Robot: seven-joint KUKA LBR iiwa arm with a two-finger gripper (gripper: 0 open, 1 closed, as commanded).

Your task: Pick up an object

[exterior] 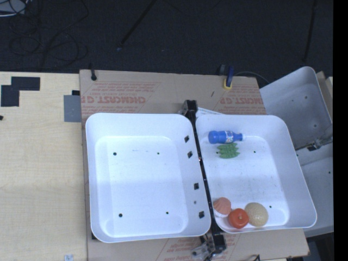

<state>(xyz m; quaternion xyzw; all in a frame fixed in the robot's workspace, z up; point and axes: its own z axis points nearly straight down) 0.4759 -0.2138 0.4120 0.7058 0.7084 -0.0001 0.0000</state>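
Tool state: can't tell, neither how far open nor whether holding or touching anything.

Objs all in right bin (298, 174). Blue bottle (225, 137) on its side near far-left corner, cap toward right. Small green item (228, 151) just beside it on near side; too small to tell what it is, touching or not unclear. Near edge, cluster of three: pinkish piece (221, 205), red-orange round obj (238, 218), beige round obj (256, 213); packed close, red one touching both neighbours by the look.

Left bin (88, 173) alongside, joined at the seam by black clips (196, 186). Both on printed cardboard (141, 94) over pale wood tabletop (38, 167).

Grey metal panel (293, 99) at right, cut off by frame. Dark hardware (211, 248) at near end of seam, partly cropped, hard to make out.
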